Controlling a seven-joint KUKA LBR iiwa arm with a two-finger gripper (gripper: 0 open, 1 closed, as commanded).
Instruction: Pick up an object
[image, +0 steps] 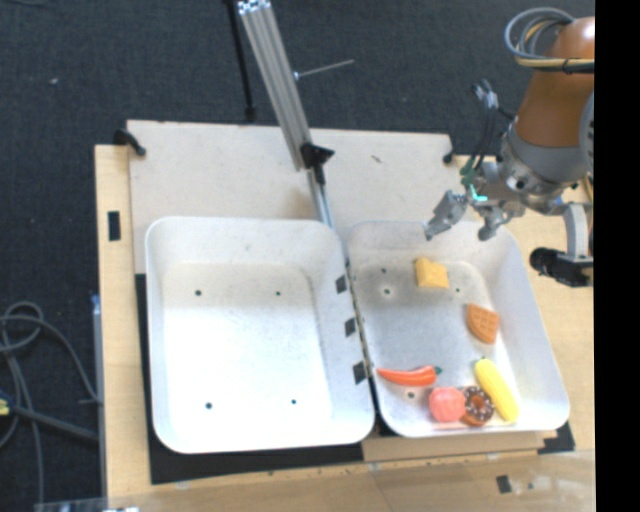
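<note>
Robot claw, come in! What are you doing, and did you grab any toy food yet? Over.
Gripper open, holding nothing, above right bin's far edge. Yellow block closest, just below it. Nothing in the way.

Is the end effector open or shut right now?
Open: the end effector hangs above the right bin's far edge, fingers spread apart, nothing between them.

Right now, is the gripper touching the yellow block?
Apart. The camera view shows the gripper open above the right bin's far edge, with bare white bin floor between its fingertips and the yellow block.
</note>
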